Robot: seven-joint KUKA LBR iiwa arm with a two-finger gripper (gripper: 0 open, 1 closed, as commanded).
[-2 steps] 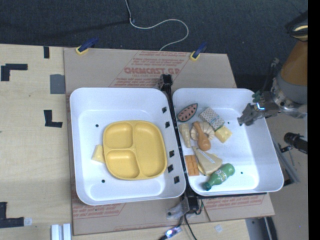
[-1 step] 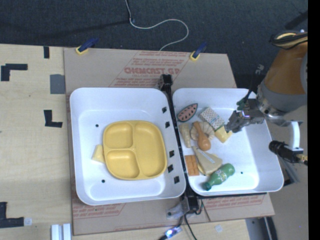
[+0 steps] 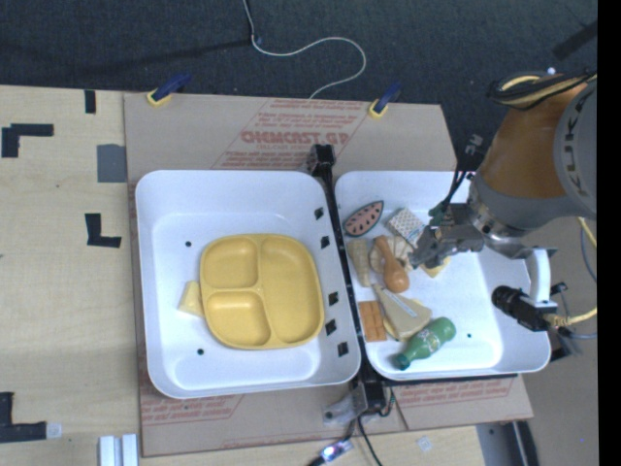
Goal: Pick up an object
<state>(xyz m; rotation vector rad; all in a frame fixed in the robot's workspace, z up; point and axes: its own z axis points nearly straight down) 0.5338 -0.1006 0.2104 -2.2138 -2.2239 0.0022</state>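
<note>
Camera view: tool (image 3: pixel 430 250) low over the right bin's (image 3: pixel 485 357) clutter, the reach step.
I cannot tell its state. Likely target, the hot dog (image 3: pixel 391 264), lies just left, at frame centre-right; next it must descend and grip.

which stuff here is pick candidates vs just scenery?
Job-relevant:
- gripper, low over the right bin
- green bottle, on its side
- hot dog
- watermelon slice
- cracker
- yellow divided plate in the left bin

Just lying about:
- cardboard sheet under the bins
- clamps on its far edge
- white cable
</note>
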